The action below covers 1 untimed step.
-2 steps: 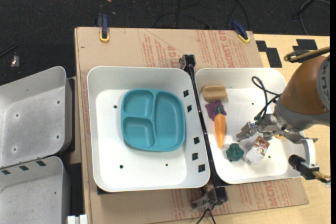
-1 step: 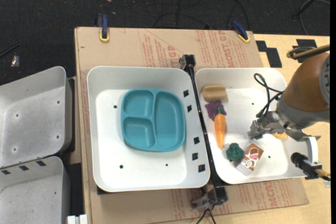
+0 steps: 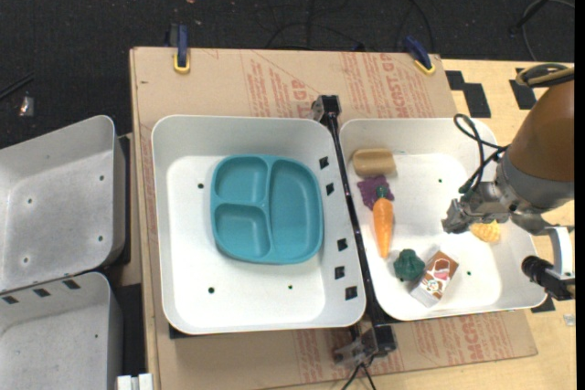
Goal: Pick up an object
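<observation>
Orange band and grey wrist sit low over the right bin [image 3: 475, 301], claw [image 3: 463, 216] down near its right wall, just beside a yellow object [image 3: 486, 232]. We can't tell how the claw stands; the wrist hides it. Nothing is visibly held.

Candidates are all in the right bin: tan block [image 3: 374, 163] at the top, purple piece [image 3: 373, 191] below it, touching the top of the carrot [image 3: 383, 225], then a green lump [image 3: 409, 265] and a small printed carton [image 3: 437, 276] toward the near edge. The left bin [image 3: 183, 288] carries a teal divided plate [image 3: 268, 208].

We judge this as the approach or descent step, with the yellow object the likely target since it's nearest the claw. The pick isn't confirmed. Next move needs the claw centred on that item with room off the bin wall; it sits close to the side, so a glancing contact or wall snag is the risk. Lift only counts once we see the thing between the tips.

Writing: red print on the cardboard sheet [image 3: 274, 78] over the worktop, mirrored or rotated, not legible to us. Carton graphics are too small to read.
</observation>
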Motion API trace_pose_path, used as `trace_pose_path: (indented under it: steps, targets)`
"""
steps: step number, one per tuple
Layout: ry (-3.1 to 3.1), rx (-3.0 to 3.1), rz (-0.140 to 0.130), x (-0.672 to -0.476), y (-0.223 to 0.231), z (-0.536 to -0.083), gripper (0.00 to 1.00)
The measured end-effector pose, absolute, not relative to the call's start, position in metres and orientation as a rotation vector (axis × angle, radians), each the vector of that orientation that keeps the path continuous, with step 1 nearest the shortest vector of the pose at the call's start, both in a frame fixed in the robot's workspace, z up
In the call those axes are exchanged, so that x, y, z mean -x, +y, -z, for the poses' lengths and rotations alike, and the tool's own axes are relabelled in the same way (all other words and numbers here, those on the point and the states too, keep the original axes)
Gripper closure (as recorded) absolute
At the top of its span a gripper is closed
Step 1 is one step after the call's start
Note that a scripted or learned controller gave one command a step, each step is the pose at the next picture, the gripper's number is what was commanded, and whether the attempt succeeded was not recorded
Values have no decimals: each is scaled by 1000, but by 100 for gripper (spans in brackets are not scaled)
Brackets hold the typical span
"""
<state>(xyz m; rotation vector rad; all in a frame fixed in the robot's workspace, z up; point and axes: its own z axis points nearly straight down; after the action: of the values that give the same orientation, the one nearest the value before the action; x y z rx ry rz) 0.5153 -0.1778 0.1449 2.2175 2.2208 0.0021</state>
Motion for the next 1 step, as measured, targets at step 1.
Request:
trace_pose_path:
  steps: [1]
  targets:
    - [2221,-2215,-3,-516,-178,-198,100]
